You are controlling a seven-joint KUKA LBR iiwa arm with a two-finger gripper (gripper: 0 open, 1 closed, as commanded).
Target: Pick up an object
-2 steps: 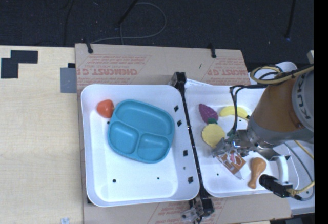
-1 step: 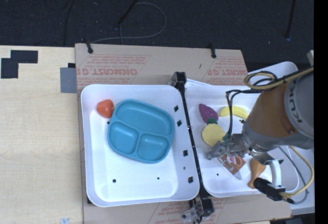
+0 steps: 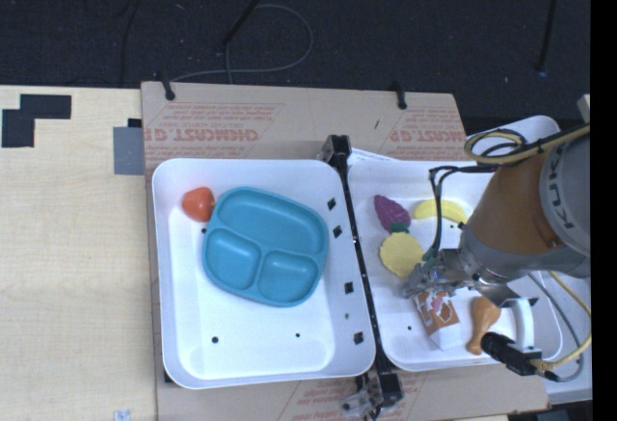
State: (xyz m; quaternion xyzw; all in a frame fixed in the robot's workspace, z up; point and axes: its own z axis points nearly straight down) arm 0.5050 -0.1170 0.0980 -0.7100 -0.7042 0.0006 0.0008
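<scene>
You have two white bins side by side: the left bin (image 3: pixel 183 352) holds a blue divided plate (image 3: pixel 265 246) with a red tomato (image 3: pixel 198 203) just beside its upper-left edge. The right bin (image 3: pixel 410 361) is where the arm (image 3: pixel 525 212) reaches down. The gripper (image 3: pixel 431 276) sits low among the toys, but you cannot tell its state from this angle. The nearest candidate is the yellow round piece (image 3: pixel 399 253), touching or just left of the gripper. A small orange-and-white packet (image 3: pixel 439 310) lies just below it, its long axis running up and down the bin. A purple piece (image 3: pixel 390 211) and a yellow banana (image 3: pixel 439 211) lie farther up; an orange drumstick (image 3: pixel 481 323) lies to the lower right.
</scene>
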